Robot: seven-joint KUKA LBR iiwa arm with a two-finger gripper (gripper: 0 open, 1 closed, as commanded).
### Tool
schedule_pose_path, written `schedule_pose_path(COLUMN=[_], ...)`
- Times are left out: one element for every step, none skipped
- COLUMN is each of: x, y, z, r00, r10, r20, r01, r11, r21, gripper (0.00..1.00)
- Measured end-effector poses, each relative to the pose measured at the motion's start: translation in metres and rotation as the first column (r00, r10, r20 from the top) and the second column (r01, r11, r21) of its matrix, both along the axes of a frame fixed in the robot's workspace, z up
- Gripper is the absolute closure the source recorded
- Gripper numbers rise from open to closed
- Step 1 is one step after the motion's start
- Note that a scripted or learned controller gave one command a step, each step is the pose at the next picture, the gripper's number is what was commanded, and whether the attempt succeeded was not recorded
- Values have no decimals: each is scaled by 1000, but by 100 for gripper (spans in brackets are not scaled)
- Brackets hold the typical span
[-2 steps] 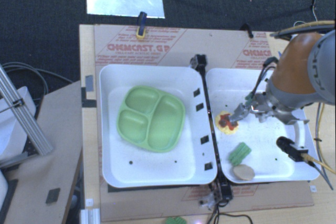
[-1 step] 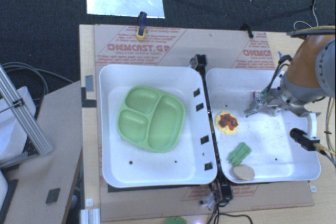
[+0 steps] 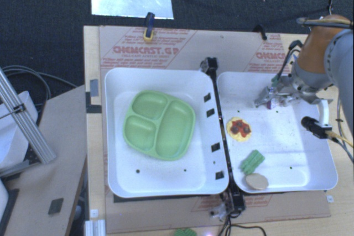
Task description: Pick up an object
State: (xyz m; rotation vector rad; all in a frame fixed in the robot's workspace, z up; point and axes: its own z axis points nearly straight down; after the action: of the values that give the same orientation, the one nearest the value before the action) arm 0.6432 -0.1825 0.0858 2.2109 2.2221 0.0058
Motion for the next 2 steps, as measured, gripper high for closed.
schedule_pose_path(x=[-1,-1], y=[0,0], z=[11,11], r00=[1000,1000], r10=[1,2], r20=[0,-1], r01=[-1,-2], r11=[1000,1000], r21=[0,0], gripper=[100,0])
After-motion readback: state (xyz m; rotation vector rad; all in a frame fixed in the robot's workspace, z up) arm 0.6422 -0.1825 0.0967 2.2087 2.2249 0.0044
